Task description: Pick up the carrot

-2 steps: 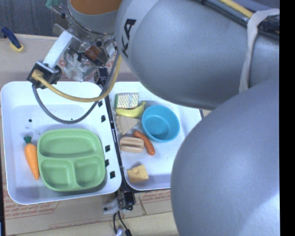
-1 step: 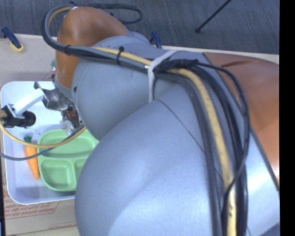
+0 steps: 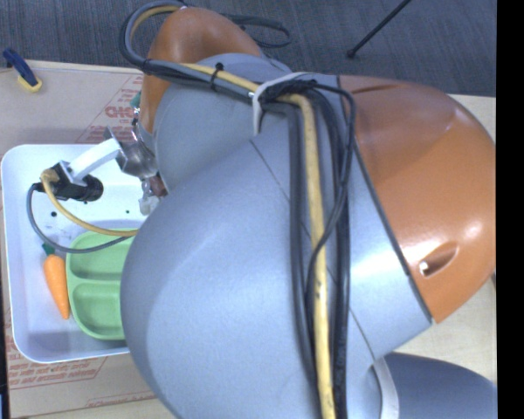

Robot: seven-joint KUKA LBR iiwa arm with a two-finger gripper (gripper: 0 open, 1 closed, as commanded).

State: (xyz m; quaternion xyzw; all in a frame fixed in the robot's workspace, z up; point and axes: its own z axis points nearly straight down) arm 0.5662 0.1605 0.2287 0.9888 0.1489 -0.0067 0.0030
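We see the carrot (image 3: 56, 285) lying in the white bin (image 3: 17, 234), near its left wall. It is just beside the green tray (image 3: 105, 295), maybe touching its left edge. The big arm (image 3: 271, 260) covers most of the bin. The jaws (image 3: 148, 186) are up near the top of the bin, well apart from the carrot. We cannot tell how they stand or if they have hold of anything.

We think the carrot could slip. It is smooth, long and thin, with a pointy end, so it may roll away when pinched. It sits tight between the wall and the tray, so the jaws might bump one of them. A loose cable (image 3: 48, 225) loops close above the carrot and could snag.

The bin looks like hard, shiny plastic. The tray looks like soft green plastic with two hollows.
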